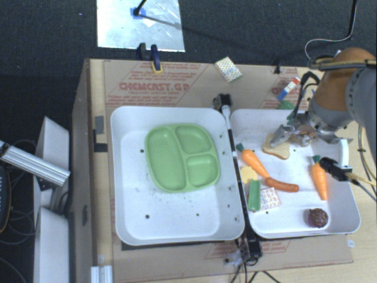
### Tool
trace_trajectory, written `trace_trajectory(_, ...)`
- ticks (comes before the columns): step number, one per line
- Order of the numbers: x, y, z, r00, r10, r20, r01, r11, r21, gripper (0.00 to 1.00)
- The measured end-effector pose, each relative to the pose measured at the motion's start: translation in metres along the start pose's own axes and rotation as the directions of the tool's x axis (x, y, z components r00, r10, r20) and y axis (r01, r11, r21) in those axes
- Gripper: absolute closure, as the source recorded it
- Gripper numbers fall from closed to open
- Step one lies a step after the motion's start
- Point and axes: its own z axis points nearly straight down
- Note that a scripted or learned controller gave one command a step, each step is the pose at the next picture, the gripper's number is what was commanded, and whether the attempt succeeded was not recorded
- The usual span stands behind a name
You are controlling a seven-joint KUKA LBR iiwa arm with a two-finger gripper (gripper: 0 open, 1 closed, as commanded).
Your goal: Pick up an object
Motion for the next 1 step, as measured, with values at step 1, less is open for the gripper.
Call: trace_trajectory(1,-0.0003,0.001,-0.011,1.0,0.0,0.0,0.0,1.0,-0.003,1.0)
